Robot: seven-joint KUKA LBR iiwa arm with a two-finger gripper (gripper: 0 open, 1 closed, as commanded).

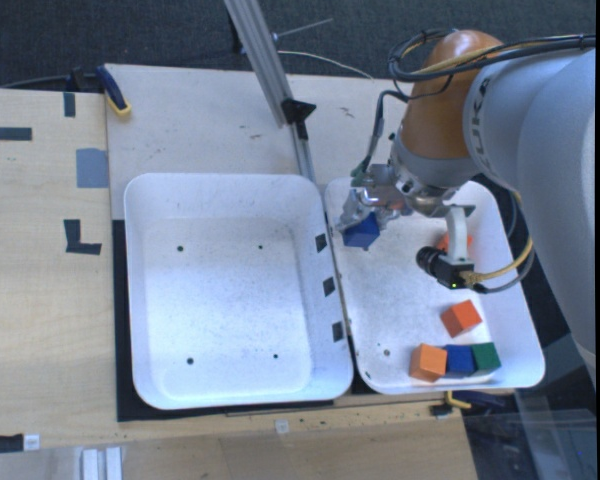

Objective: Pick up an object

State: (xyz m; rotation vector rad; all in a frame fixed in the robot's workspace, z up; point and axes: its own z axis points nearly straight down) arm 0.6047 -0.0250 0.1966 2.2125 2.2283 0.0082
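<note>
Gripper [363, 218] sits over the far left part of the right bin [510, 376], close to the rim shared with the left bin [220, 193]. Fingers narrowed on a blue block [360, 236]; the block shows between the fingertips and hangs tilted, just inside the right bin's left wall. Cannot tell whether it clears the bin floor.

Other contents, right bin:
- lone orange block [461, 317], near the right wall, well apart from the gripper
- row along the near right corner: second orange block [428, 361], second blue block [460, 360], green block [486, 355], each touching or just beside the next
- small orange-red piece [444, 240] beside the wrist, mostly hidden, kind not readable

Bench: aluminium rail [263, 56] runs slantwise down to the far rims of the bins
</note>
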